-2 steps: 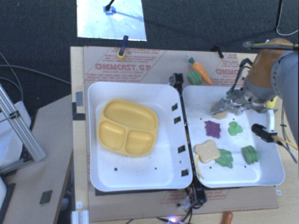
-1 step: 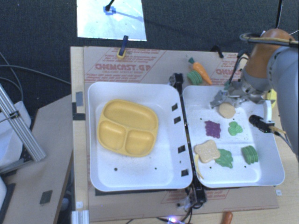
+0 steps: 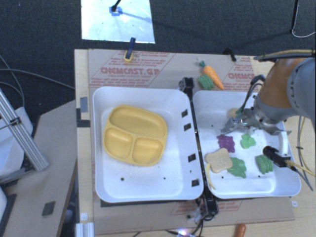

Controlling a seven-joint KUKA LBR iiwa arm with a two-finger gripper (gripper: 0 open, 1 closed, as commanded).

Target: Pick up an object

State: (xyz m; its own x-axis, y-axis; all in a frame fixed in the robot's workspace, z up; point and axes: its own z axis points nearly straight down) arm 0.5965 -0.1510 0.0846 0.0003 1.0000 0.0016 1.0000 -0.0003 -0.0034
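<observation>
On the surface sit 2 white bins side by side. The left bin holds a yellow divided plate and is well apart from the arm, so it likely plays no part in this pick.

The right bin holds the small toy foods. Nearest its left wall lies a bread slice, flat on the floor. Just above the bread is a purple piece, compact and lumpy with no clear long axis. The end effector hangs low over the bin just up and to the right of that purple piece, close to it but apart. Whether it is released or clenched cannot be told from this angle, and nothing is seen held in it.

To the right of the purple piece sits a small green piece, about as near to the end effector and almost straight below it in the picture. A leafy green piece lies further down, beside the bread.

The purple piece looks the likeliest target, needing a short shift down and left before descending.
</observation>
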